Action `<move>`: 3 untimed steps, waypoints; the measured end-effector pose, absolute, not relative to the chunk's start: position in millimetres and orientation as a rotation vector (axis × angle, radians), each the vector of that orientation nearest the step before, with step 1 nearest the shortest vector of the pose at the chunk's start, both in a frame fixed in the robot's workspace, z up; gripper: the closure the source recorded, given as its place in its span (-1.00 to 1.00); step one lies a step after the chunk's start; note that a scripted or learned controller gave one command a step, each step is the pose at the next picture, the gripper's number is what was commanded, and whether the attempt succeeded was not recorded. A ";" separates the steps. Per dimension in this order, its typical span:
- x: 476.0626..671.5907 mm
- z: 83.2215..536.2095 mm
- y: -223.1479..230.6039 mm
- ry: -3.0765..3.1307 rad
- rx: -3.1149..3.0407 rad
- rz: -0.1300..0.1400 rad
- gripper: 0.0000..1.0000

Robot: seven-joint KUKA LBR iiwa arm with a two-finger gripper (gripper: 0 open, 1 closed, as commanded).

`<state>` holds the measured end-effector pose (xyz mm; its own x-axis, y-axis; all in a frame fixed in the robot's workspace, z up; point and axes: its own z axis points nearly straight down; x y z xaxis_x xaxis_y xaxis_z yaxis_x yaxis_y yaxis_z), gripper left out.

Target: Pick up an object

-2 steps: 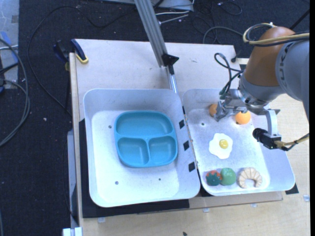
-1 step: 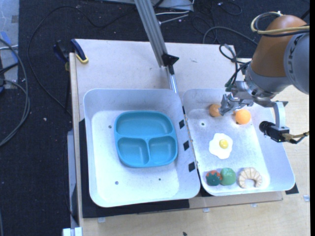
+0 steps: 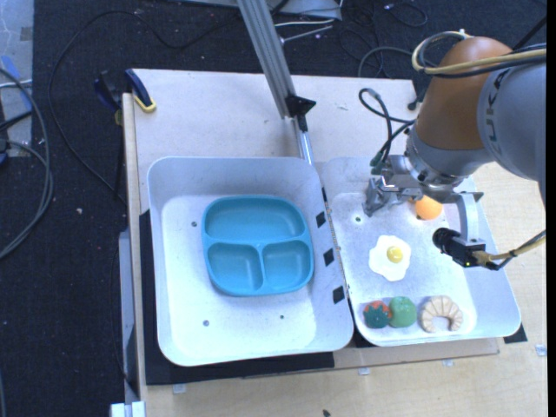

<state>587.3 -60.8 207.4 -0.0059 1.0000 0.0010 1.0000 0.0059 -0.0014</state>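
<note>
just now we are hovering our gripper (image 3: 379,200) beside the orange ball (image 3: 426,208), which is lying at its right; grip state unclear.

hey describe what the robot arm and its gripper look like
The arm is thick, rounded and grey, with a glossy orange band above the wrist. Black and yellowish cables loop around it. The gripper is a small dark grey metal assembly.

Tray (image 3: 258,243) in left bin (image 3: 174,189) — egg (image 3: 390,258) in right bin (image 3: 486,307).
</note>
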 end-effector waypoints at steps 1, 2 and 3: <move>584.0 220.5 -6.2 -2.230 -2.213 -0.002 1.00; 565.7 214.7 44.7 -2.227 -2.212 0.003 1.00; 559.9 224.8 88.7 -2.230 -2.212 -0.002 1.00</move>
